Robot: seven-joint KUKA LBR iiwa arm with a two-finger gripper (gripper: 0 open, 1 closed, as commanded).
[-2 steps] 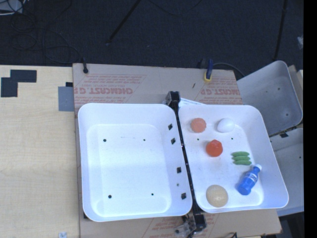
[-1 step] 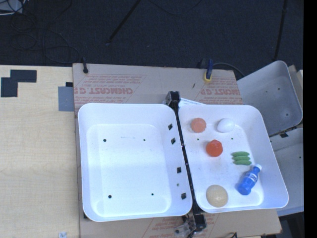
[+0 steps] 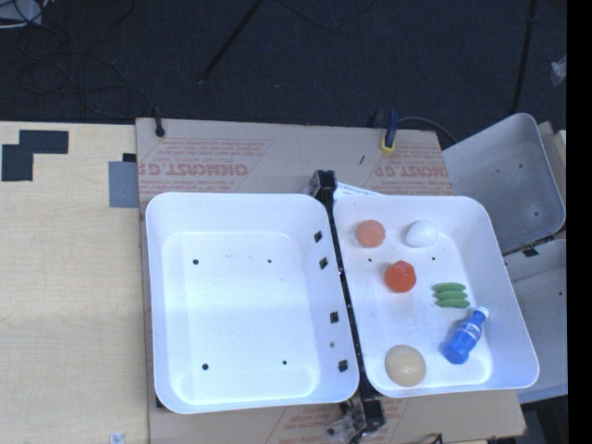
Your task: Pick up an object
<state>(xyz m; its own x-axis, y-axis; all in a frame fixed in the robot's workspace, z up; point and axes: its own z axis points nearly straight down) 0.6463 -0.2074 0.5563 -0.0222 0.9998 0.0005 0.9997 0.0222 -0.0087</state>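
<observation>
Red ball [image 3: 400, 277] mid right bin [image 3: 504, 276], blue bottle [image 3: 464, 335] nearby, green pods [image 3: 450, 293] between.

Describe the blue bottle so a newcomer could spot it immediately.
Look at the right-hand shallow white bin, which holds the objects. Near its lower right corner lies the small blue plastic bottle, tilted, white cap pointing up-right, just below the green pea pods. It is the only blue, elongated item; its neighbours are rounded.
</observation>
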